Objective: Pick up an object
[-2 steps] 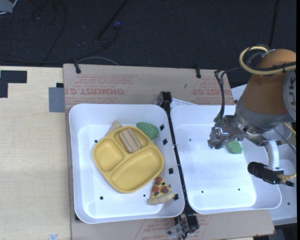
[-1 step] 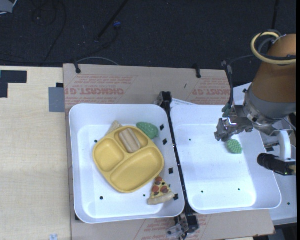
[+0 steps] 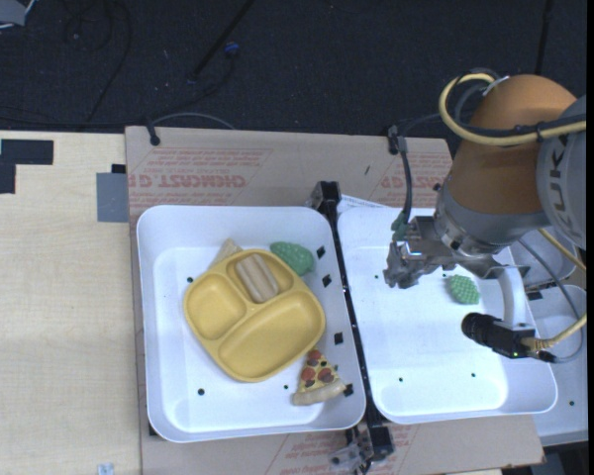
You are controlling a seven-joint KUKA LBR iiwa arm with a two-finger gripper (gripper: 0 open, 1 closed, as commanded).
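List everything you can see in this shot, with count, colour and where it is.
Bins: two, white, side by side on the bench.
Plate: one, yellow, divided, left bin.
Hot dog: one, tan, in the plate's top compartment.
Leafy piece: one, green, left bin, by the plate's upper right edge.
Pizza slice: one, left bin, below the plate.
Small green item: one, right bin, beside the gripper.
Arm: one, grey and orange, over the right bin.
Gripper: one, above the right bin's floor.

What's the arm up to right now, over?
Gripper low over right bin, nothing seen held. Small green piece lies just beside it. Yellow plate, pizza slice in left bin. Nothing blocking.
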